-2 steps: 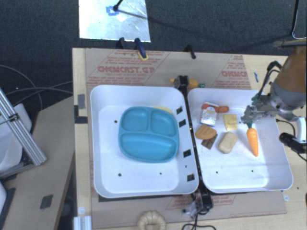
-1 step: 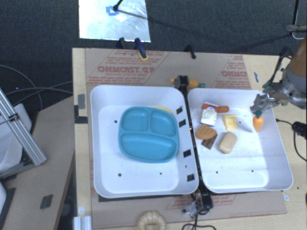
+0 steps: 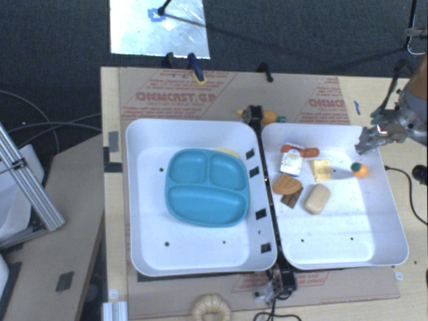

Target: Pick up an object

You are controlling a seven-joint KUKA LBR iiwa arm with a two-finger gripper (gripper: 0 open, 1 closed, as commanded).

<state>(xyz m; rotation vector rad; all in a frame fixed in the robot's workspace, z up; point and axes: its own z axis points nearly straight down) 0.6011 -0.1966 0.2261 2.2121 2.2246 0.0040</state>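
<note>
— What lies there, from the left?
— A blue plate in the left bin. In the right bin: a carton, a brown block, a bread roll, a yellow piece, an orange ball.
— And the pincer?
— Above the far right rim, holding nothing; spread or pressed, I cannot tell. I think it must descend on the ball; the wall is near.

A blue divided plate is sitting in the white left bin; yellow block, tan bread, brown pieces are lying in the white right bin.
</note>
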